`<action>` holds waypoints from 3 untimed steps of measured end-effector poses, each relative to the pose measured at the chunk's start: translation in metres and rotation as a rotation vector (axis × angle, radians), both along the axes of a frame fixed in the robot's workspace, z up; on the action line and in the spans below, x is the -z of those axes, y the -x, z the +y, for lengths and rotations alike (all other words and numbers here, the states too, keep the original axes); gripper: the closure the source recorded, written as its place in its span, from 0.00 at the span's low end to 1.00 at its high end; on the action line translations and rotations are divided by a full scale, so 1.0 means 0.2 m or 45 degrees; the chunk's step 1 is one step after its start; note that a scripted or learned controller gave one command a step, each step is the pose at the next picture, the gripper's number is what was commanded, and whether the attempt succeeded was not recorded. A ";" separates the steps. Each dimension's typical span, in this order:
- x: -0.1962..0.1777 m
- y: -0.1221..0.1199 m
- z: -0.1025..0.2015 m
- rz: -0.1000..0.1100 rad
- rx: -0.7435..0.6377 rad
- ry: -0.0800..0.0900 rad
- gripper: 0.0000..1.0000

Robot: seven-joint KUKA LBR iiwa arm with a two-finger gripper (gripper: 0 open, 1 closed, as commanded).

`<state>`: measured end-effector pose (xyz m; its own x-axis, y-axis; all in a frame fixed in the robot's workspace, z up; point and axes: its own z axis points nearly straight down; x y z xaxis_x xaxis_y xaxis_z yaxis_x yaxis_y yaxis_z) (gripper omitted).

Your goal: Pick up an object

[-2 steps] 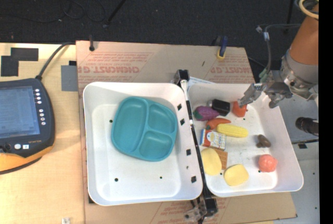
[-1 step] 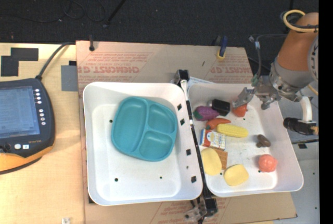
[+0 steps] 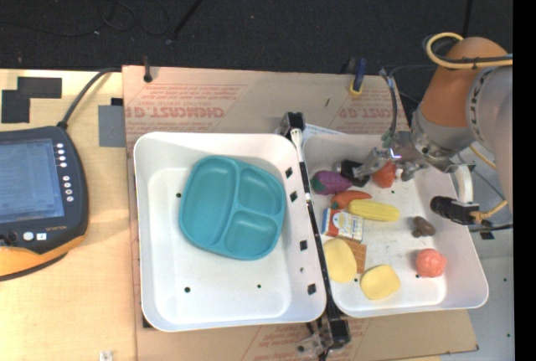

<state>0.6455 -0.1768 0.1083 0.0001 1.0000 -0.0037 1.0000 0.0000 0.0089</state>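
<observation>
My gripper point(image 3: 383, 163) hangs low over the back of the right bin point(image 3: 469, 284), reaching in from the right under the orange wrist band. A small red-orange object point(image 3: 384, 176) lies right at its tip; whether it is held cannot be made out. Close to its left are a purple eggplant point(image 3: 331, 181) and a black piece point(image 3: 353, 171). In front lie a red pepper point(image 3: 347, 198), a yellow corn cob point(image 3: 375, 210), a small carton point(image 3: 344, 225), a yellow lemon point(image 3: 339, 260), a yellow lump point(image 3: 380, 281), a brown piece point(image 3: 423, 225) and a pink-red ball point(image 3: 430, 262).
The left bin point(image 3: 159, 284) holds a teal divided plate point(image 3: 234, 207). A ridge with black clips point(image 3: 306, 217) separates the two bins. A tablet-like pendant point(image 3: 33, 183) rests on the bench at far left. Cables and a black fitting point(image 3: 456, 208) hang beside the arm at the right bin's edge.
</observation>
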 end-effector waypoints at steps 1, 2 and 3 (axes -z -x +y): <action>-0.04 0.00 0.00 0.009 0.000 -0.004 1.00; -0.04 0.01 0.00 0.009 -0.001 -0.004 0.00; -0.09 0.01 -0.01 0.010 0.001 -0.004 1.00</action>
<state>0.6444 -0.1779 0.1263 0.0005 1.0000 -0.0007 1.0000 -0.0005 0.0015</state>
